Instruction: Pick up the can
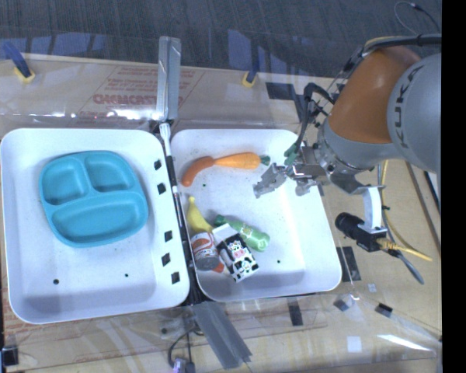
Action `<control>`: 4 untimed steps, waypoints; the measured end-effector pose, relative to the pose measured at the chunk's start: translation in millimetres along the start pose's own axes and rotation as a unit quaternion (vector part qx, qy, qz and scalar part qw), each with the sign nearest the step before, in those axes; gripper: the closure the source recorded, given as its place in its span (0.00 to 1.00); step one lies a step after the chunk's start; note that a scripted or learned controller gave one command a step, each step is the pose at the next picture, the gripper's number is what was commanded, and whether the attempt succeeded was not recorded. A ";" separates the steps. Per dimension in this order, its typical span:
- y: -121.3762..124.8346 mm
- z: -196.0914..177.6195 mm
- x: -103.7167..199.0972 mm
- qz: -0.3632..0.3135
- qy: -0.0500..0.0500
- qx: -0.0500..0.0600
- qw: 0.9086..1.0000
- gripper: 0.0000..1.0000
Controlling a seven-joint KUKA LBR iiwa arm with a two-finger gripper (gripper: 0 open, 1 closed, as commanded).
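Note:
The can, small with a red, white and brown label, sits in the lower left of the right bin. It is wedged between a yellow banana and a black-and-white patterned box. My gripper hangs over the upper right part of that bin, well up and to the right of the can. It is open with nothing between its fingers.
An orange carrot and a darker orange piece lie at the back of the right bin. A green bottle lies beside the box. The left bin holds a blue divided plate.

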State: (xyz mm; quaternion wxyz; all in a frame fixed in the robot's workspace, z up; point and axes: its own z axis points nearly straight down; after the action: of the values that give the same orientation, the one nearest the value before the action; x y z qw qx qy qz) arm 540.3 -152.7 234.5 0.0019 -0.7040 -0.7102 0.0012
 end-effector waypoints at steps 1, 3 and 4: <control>53.0 143.2 56.5 0.070 0.000 -0.001 0.998 0.00; 39.4 143.0 20.1 0.177 0.000 0.000 0.984 0.00; 19.1 139.7 -36.0 0.163 0.001 0.001 0.987 0.00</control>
State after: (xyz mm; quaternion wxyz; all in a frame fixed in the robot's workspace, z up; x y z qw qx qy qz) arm 559.1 -188.4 94.6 0.0029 -0.8101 -0.5863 0.0014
